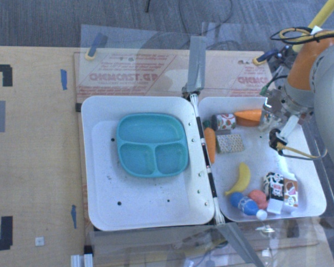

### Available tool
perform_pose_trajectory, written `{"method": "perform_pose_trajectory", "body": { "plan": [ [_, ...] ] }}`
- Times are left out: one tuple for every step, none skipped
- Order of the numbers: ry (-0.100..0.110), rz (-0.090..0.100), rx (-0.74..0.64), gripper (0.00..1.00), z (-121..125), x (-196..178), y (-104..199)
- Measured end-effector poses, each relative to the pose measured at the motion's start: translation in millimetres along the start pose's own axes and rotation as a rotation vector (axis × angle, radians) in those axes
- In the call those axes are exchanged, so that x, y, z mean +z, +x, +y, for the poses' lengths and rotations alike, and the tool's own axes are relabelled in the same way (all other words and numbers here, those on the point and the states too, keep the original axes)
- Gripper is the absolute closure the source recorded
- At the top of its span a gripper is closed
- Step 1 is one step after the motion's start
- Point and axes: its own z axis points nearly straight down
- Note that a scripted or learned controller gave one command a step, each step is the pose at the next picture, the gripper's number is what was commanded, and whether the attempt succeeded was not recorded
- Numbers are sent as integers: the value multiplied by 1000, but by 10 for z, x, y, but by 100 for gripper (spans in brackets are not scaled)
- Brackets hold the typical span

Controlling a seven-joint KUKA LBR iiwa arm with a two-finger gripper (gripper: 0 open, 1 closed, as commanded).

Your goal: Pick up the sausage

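While the foot of the right bin point(314, 207) holds a blue bottle point(246, 205), a red ball point(258, 197) and two cartons point(281, 190), a banana point(240, 179) lies just above them; the sausage point(210, 144) lies along that bin's left wall, beside a speckled block point(230, 143); higher, a can point(225, 121) and carrot point(248, 117); the gripper point(269, 113) sits by the carrot's right end, its grasp impossible to judge; the left bin point(94, 166) holds a teal tray point(152, 144).
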Motion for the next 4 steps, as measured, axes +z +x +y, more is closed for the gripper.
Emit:
{"method": "perform_pose_trajectory", "body": {
  "plan": [
    [14, -10, 7, 0, -19, 0, -82],
    [2, -7, 237, 0, -345, -5, 336],
    [-1, 7, 230, 0, -1024, -55, 436],
    [-7, 12, 332, 0, -958, 3, -142]
  ]
}}
